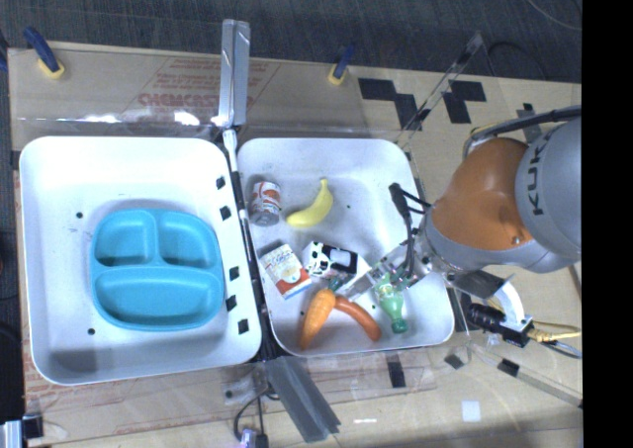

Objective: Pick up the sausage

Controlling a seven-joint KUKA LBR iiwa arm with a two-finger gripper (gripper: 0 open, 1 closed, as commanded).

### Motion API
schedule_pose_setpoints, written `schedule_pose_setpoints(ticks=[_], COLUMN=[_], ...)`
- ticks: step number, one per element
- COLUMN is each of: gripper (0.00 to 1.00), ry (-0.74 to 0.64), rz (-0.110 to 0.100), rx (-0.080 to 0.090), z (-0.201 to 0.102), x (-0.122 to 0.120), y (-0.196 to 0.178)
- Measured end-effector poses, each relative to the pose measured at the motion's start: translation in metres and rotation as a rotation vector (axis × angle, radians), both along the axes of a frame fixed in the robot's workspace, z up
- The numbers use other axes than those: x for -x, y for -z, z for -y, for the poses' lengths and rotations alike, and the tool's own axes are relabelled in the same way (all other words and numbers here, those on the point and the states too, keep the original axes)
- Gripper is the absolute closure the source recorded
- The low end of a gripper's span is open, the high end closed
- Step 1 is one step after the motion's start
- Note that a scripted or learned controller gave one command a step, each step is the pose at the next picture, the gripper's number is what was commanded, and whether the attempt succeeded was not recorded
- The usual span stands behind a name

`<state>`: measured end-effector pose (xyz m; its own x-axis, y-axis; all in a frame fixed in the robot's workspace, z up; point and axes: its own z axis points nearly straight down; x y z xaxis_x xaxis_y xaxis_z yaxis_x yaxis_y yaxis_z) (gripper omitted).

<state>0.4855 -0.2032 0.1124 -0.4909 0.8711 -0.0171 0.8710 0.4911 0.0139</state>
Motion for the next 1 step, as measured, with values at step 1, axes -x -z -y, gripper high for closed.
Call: schedule_pose_setpoints(ticks=[1], gripper=[0.00], ry=[-0.026], rz=[-0.021], rx=[-0.009], z=[-0.0340], x=[0.0082], y=[0.0084])
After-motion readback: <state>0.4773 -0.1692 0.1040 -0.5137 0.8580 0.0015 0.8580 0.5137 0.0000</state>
